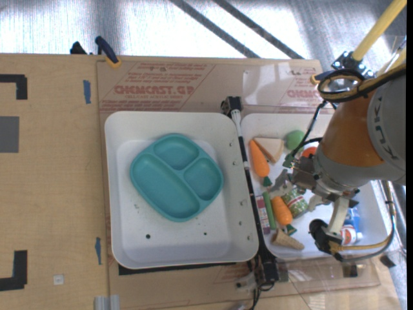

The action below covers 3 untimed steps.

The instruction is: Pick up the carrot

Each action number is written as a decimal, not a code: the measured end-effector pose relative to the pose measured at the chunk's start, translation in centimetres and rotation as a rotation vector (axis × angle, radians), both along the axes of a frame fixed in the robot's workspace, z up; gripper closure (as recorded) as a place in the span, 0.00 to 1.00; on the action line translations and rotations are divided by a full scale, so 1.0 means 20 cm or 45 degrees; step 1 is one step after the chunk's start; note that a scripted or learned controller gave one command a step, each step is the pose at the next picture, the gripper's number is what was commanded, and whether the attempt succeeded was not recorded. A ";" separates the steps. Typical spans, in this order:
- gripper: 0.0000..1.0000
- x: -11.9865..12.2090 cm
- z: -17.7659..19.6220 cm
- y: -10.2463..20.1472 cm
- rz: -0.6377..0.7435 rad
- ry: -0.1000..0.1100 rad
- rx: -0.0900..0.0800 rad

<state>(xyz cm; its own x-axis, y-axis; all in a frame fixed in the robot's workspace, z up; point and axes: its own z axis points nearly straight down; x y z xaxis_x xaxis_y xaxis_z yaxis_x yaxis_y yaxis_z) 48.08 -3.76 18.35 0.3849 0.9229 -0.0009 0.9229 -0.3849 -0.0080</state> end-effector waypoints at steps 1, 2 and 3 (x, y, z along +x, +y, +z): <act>0.00 -0.01 0.00 0.18 0.077 0.001 0.003; 0.00 -0.01 0.00 0.18 0.074 0.000 0.002; 0.00 -0.01 0.00 0.18 0.074 0.000 0.002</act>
<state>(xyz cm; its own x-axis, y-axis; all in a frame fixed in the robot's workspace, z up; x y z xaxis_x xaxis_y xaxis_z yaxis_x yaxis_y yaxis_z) 47.92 -0.22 18.36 0.3307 0.9437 0.0004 0.9437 -0.3307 -0.0088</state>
